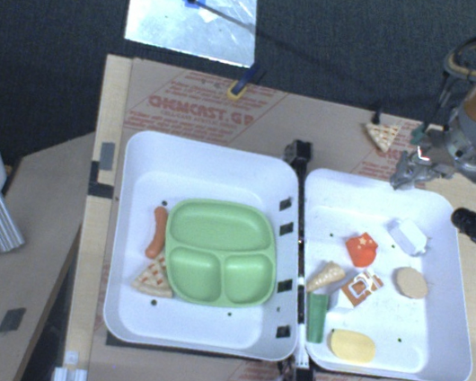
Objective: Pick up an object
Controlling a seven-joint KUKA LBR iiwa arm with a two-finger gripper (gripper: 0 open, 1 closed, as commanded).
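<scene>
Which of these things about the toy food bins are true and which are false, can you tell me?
1. The green tray sits in the left bin. True.
2. The hot dog lies inside the green tray. False: it lies on the bin floor, beside the tray's left edge.
3. The yellow block is in the right bin, near its front edge. True.
4. The gripper is holding the red toy. False: the gripper is up by the right bin's back edge, and the red toy lies apart from it on the bin floor.
5. A pizza slice lies on the cardboard behind the bins. True.
</scene>
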